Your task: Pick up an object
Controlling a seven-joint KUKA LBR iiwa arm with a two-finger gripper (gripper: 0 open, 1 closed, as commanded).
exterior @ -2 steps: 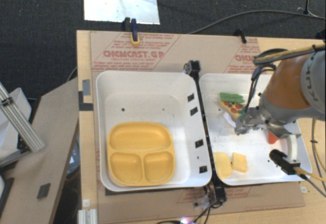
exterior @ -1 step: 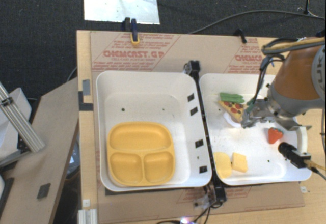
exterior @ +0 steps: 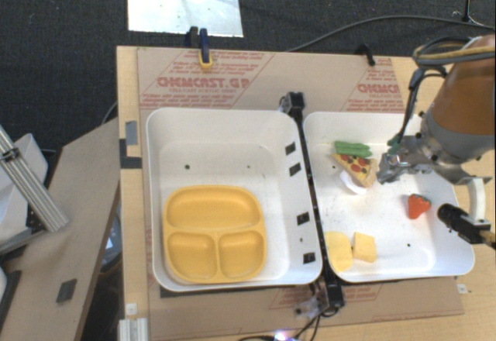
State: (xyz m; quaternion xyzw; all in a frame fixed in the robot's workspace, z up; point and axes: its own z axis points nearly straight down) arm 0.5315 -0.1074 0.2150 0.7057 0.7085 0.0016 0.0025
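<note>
In the right bin (exterior: 434, 260) lie a toy pizza slice (exterior: 357, 167) with a green piece (exterior: 353, 149) at its top, a small white piece under it, a red strawberry-like toy (exterior: 418, 206), and two yellow pieces (exterior: 338, 249) (exterior: 365, 247) near the front. My gripper (exterior: 387, 169) hangs just right of the pizza slice, low over the bin floor. Nothing shows between its fingers.
The left bin (exterior: 178, 138) holds a yellow divided plate (exterior: 216, 232). A black divider with clips (exterior: 304, 177) runs between the bins. The arm's orange band (exterior: 465, 99) reaches in from the right. A clamp (exterior: 203, 49) sits at the board's back edge.
</note>
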